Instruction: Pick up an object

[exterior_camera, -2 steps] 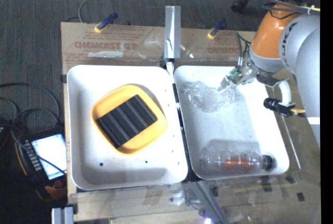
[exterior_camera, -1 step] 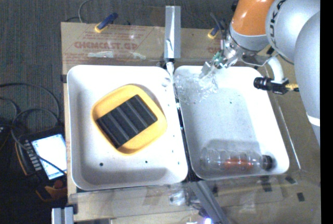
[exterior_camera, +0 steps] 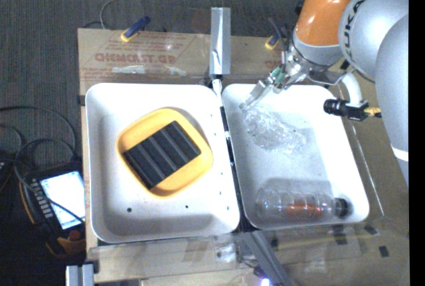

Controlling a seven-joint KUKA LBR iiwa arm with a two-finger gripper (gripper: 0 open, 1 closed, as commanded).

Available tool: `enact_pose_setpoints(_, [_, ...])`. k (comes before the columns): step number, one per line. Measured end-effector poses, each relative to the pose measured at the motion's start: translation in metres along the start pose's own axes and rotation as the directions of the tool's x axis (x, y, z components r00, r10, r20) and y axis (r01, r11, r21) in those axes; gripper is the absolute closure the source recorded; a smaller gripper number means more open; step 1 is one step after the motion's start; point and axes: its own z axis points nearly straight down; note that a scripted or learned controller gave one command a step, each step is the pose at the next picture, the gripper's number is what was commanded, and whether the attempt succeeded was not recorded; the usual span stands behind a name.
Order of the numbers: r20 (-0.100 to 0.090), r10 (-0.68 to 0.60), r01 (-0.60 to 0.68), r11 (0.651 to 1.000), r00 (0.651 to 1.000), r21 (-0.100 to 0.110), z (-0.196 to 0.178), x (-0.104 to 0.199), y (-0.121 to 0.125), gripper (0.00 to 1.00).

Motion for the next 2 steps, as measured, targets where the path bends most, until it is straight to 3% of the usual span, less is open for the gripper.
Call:
enact_pose_setpoints(1, [-0.004,0.135,-0.135,0.991,0.991,0.001,0.083,0.002,-0.046,0.0])
enact_pose_setpoints(2, [0.007,0.103,-0.103,0.995,0.995,-0.012,0.093,-0.02,-0.084,0.0])
